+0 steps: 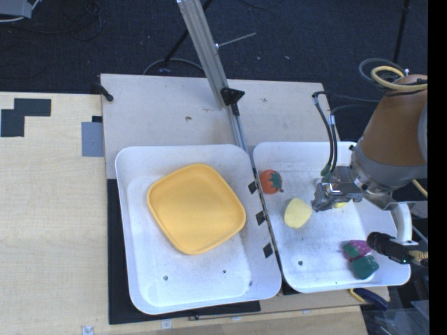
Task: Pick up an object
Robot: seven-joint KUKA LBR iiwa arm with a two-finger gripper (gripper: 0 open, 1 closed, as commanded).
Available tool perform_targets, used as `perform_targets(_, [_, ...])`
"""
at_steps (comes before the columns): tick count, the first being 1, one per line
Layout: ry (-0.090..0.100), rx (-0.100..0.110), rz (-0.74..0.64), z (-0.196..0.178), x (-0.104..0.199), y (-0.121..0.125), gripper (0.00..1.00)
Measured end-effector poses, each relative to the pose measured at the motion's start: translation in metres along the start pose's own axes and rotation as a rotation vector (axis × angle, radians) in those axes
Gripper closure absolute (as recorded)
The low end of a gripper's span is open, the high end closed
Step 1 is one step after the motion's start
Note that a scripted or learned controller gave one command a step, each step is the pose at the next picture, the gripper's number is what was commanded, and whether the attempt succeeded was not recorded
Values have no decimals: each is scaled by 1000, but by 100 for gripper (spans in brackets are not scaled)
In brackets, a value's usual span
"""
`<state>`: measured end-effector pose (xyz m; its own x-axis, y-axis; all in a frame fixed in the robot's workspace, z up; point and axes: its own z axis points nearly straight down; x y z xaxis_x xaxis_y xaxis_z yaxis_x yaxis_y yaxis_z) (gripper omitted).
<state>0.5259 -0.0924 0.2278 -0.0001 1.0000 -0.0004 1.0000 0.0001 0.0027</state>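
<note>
Gripper (pixel 327 199) hovers beside unlabelled yellow object (pixel 297 213).

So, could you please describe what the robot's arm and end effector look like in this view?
The arm is bulky and rounded, with a broad orange band above a grey wrist section. The end effector is a small metallic silver-grey assembly with dark parts. A black cable arcs along it, and yellowish hose loops sit above the orange band.

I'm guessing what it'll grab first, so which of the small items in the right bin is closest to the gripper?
The pale yellow piece, just left of the gripper. The red tomato-like one sits farther left, and the purple and green pieces lie near the bin's lower right corner.
</note>
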Motion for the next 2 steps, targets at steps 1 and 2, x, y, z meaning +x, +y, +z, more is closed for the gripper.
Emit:
perform_targets(1, [0,0,0,-56,7,-4,100])
perform_targets(2, [1,4,-3,-47,68,-3,100])
